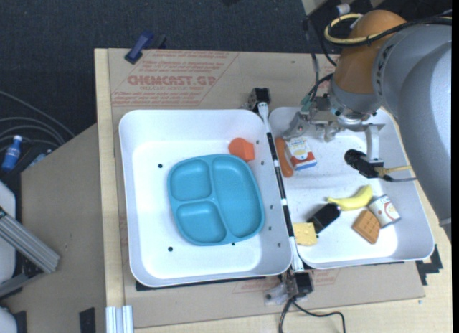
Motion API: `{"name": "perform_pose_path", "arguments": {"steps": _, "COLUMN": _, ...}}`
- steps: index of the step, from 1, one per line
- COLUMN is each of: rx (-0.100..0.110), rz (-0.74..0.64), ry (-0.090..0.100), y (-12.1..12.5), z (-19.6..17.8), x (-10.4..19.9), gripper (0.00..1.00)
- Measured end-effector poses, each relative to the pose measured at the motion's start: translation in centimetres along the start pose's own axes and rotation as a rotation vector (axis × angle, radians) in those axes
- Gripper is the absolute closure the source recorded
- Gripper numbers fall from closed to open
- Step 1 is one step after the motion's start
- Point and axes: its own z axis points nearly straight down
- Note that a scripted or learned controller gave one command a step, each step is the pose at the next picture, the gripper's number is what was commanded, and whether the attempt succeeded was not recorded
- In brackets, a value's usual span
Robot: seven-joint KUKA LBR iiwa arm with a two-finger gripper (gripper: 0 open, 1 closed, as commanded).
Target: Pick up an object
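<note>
Jaws (310, 125) of the arm hang over right bin (412, 242), far-left corner; spread cannot be told. Small carton (300, 153) lies just below, almost directly under, long axis along bin's left wall. Orange stick (285, 159) touching carton's left side.

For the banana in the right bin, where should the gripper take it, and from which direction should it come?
Grip the banana across its middle, coming straight down from above. It lies flat on the right bin floor, curved, so the middle is narrow enough for two fingers. Probably close across its width, since the black object touches its left end and the small can sits near its right end.
</note>
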Motion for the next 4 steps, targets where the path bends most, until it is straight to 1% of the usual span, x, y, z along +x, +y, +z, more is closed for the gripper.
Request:
{"name": "perform_pose_path", "arguments": {"steps": 1, "rx": 0.0, "rz": -0.001, "ry": 0.003, "y": 0.03, "z": -0.02, "x": -0.29, "gripper": 0.0}}
{"name": "perform_pose_path", "arguments": {"steps": 4, "rx": 0.0, "rz": 0.0, "ry": 0.001, "y": 0.03, "z": -0.01, "x": -0.06, "gripper": 0.0}}
